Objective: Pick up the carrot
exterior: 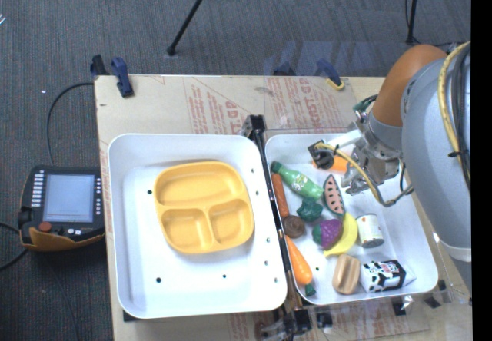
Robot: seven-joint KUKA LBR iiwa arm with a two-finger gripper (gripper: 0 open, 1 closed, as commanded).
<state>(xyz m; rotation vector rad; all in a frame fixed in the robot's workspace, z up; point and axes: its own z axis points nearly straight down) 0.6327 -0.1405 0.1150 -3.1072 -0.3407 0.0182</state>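
On the table [192, 97], camera view, contents as seen from above at a slant:

Left bin [127, 178]: one yellow divided plate [204, 205], three compartments, lying flat near the bin's middle. Nothing rests on it.

Right bin [419, 243]: assorted toy food, clustered in the left and lower parts. Carrot [298, 258]: orange body, green top toward the near edge, lying along the bin's left wall in the lower half, just below a brown round item [294, 226]. Also present: an orange-brown sausage-shaped piece [280, 196] along the same wall higher up; green bottle [297, 180], lying down; watermelon slice [333, 194]; dark green vegetable [310, 210]; purple grapes [330, 233] touching a banana [348, 235]; small white can [370, 230]; bread roll [347, 274]; black-and-white milk carton [382, 276].

Arm: grey, orange band, entering from the right over the right bin's upper area. Claw [355, 178]: hangs above the upper right part of the bin, near the watermelon slice and well apart from the carrot. How far its jaws stand apart I cannot tell; cables and wrist parts clutter that spot. No item is seen between them.

Task status, by judgement: not begun in effect. Carrot lies untouched in the bin. Remaining: travel across to the bin's lower left wall, descent, grasp, lift. The wall beside the carrot may crowd one jaw.
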